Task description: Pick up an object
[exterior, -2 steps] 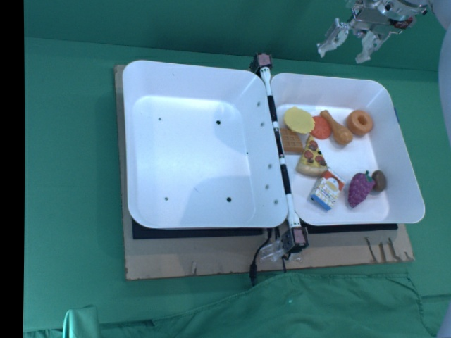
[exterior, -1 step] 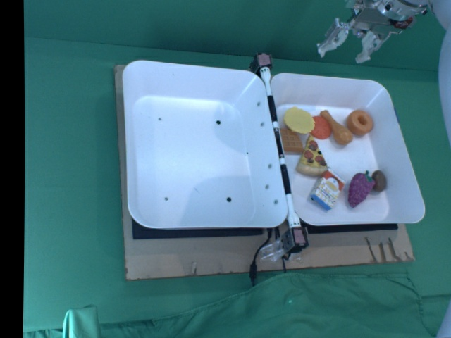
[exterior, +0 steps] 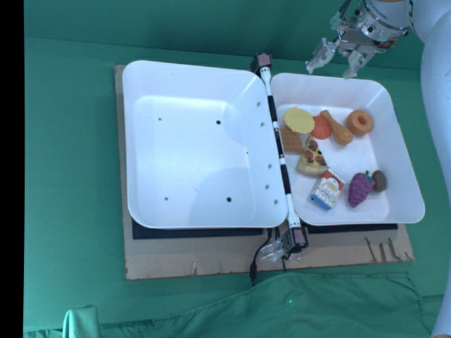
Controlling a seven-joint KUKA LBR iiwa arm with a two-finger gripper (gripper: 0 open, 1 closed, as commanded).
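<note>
The gripper (exterior: 335, 60) hangs spread open and holding nothing, above the far rim of the right bin (exterior: 403, 162), well apart from the doughnut (exterior: 360, 122).

— What's in my right bin (exterior: 394, 115)?

— Toy food, all lying loose on the floor. A donut (exterior: 360, 122) near the far wall, a drumstick (exterior: 337, 127) beside it, then a tomato slice (exterior: 321, 127) and a yellow chip (exterior: 299, 120) over a waffle (exterior: 292, 141).

— And nearer?

— A pizza slice (exterior: 311, 156), a small carton (exterior: 327, 190), purple grapes (exterior: 360, 189) touching a brown kiwi (exterior: 379, 180).
</note>
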